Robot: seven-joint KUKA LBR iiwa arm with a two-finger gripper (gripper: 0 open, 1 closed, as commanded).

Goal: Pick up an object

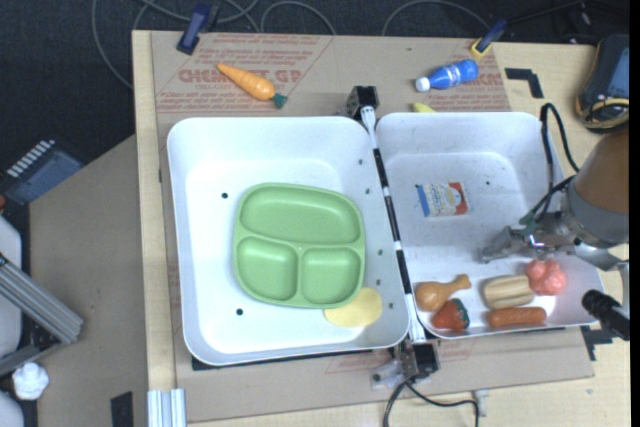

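Camera view shows the gripper low in the right bin, fingers spread and holding nothing, seemingly lined up to grab from the toy food just below: bread roll, hot dog, drumstick, strawberry. The left bin holds a green divided plate.

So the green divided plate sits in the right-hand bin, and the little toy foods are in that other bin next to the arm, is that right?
Not quite. The camera view shows the green plate in the left bin, not the right one. The rest holds: the toy foods lie in the right bin, next to the arm.
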